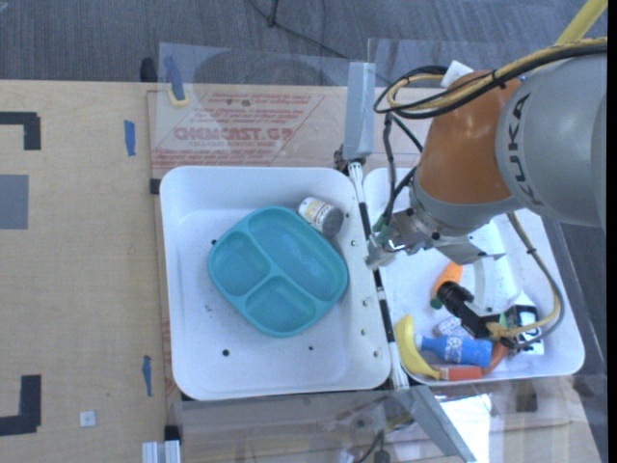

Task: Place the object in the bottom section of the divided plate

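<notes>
Bench board [246,128] behind the plate [278,270] bears illegible red lettering.

Teal 3-section plate [278,270] flat, mid left bin [198,355], set diagonally.

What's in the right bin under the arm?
A banana at its near left, with a blue thing and orange pieces beside it. The arm covers the bin's far half; what lies there is hidden.
</notes>
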You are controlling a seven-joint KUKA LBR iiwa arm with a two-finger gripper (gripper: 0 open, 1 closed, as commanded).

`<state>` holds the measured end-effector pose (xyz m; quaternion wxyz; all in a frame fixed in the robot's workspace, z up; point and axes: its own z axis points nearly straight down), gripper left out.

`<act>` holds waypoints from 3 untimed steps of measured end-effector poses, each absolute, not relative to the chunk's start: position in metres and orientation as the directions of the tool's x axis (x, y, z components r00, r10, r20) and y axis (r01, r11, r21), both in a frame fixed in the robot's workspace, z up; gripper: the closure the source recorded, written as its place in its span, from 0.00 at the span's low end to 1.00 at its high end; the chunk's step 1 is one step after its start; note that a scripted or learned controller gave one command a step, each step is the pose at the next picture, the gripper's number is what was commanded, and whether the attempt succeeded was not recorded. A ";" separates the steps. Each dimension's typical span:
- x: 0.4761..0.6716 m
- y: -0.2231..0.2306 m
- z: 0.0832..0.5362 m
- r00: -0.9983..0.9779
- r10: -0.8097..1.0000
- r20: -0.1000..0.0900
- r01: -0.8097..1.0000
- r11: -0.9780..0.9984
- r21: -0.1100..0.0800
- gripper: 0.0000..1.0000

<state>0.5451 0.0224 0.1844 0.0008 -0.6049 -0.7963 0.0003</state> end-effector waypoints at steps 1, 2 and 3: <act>0.519 -0.053 0.184 -0.365 0.931 0.001 0.931 0.365 -0.001 1.00; 0.479 -0.079 0.184 -0.420 0.907 0.001 0.907 0.420 -0.001 1.00; 0.480 0.014 0.226 -0.460 0.888 -0.001 0.888 0.460 0.002 1.00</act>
